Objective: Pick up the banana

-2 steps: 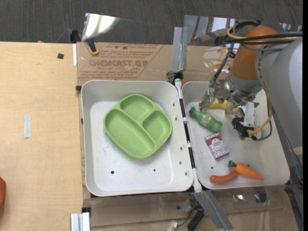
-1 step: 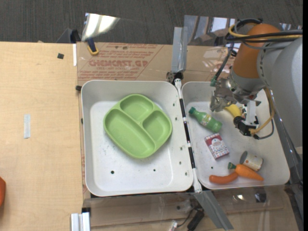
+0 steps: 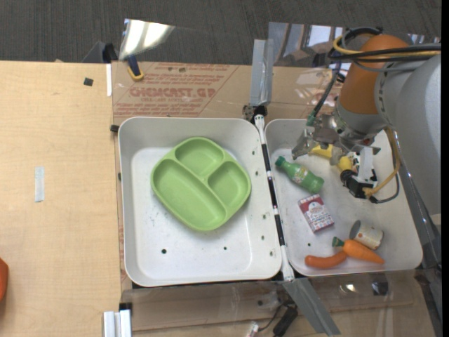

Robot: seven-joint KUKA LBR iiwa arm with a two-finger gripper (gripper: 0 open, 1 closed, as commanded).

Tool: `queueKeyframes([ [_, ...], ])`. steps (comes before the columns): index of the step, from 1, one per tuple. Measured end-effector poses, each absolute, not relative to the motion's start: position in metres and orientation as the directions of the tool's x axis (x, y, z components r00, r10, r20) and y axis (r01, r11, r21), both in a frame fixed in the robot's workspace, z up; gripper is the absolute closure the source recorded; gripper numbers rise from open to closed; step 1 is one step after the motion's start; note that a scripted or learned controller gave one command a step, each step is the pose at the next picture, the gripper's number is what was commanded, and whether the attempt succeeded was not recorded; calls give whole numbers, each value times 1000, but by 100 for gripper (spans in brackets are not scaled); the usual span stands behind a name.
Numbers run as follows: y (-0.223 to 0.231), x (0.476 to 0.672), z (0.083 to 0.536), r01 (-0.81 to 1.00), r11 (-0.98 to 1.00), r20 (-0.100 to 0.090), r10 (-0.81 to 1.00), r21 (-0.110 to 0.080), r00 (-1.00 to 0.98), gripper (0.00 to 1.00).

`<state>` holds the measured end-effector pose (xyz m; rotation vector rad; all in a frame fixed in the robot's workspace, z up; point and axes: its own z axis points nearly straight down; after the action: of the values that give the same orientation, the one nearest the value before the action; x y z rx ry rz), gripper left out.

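The banana lies at the back of the right bin; only yellow patches of it show, and the rest is hidden. My gripper is directly over it, low in the bin. The grey arm with its orange band comes down from the upper right.
In the right bin lie a green bottle, a red carton, a small cylinder, a carrot and an orange-red pepper. A green divided plate sits in the left bin. The bins' shared wall runs just left of the bottle.
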<state>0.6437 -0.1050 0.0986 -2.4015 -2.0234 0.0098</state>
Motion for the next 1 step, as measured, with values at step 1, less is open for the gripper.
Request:
queueKeyframes([
  [1, -97, 658, 91, 955, -297, -2, 955, -1, 297, 0],
])
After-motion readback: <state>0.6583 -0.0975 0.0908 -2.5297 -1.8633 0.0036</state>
